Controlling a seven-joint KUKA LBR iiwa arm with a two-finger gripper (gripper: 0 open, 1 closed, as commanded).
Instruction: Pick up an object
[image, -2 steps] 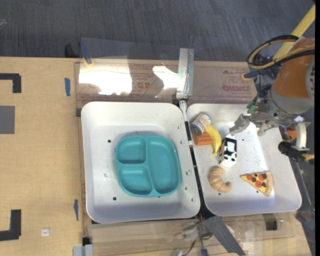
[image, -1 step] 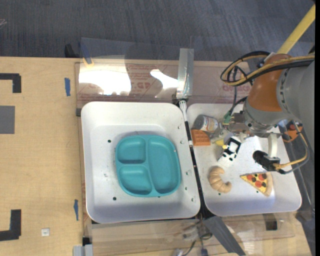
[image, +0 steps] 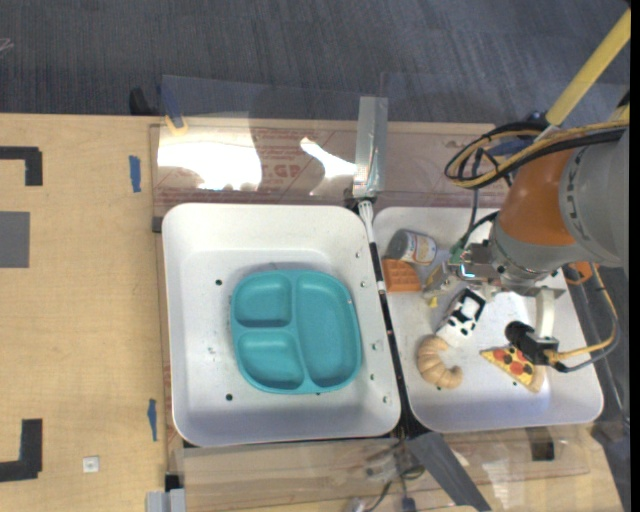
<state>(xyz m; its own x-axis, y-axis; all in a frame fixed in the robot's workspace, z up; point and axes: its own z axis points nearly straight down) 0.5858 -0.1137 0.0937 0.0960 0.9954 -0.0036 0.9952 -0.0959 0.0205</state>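
Note:
The right bin holds several small things. A silver can lies at its back left, with an orange box just in front of it. A black-and-white patterned object lies in the middle, a tan croissant sits at the front, and a pizza slice lies to the croissant's right. My gripper reaches in from the right and hangs low between the can and the black-and-white object. I see nothing held in it.
The left bin holds a teal divided plate. A raised wall separates the two bins. The grey arm with its orange band covers the right bin's back right corner. Yellow cables loop above the wrist.

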